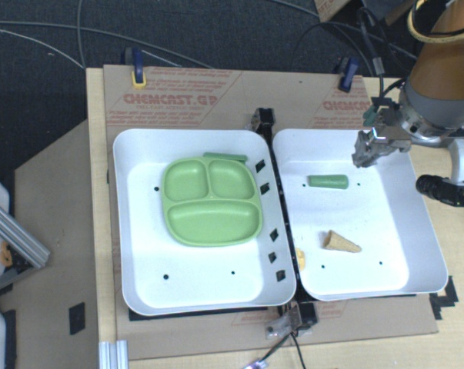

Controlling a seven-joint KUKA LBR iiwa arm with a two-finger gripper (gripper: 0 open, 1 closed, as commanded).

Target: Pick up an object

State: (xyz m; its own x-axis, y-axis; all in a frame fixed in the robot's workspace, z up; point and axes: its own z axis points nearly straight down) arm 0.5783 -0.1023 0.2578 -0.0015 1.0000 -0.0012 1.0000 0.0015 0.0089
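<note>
A green rod-shaped object (328,181) lies in the upper middle of the right bin (401,275). A tan cone-shaped piece (340,242) rests nearer the bin's front. My gripper (365,156) hangs over the right bin's upper right part, just right of and above the green rod. Nothing shows between its fingers.
The left bin (139,275) bears a green divided plate (211,201), with a dark green strip (225,157) at the plate's back edge. A small yellow bit (300,260) sits at the seam between the bins. Black clips line the divider. Blue clamps stand at the board's back corners.
</note>
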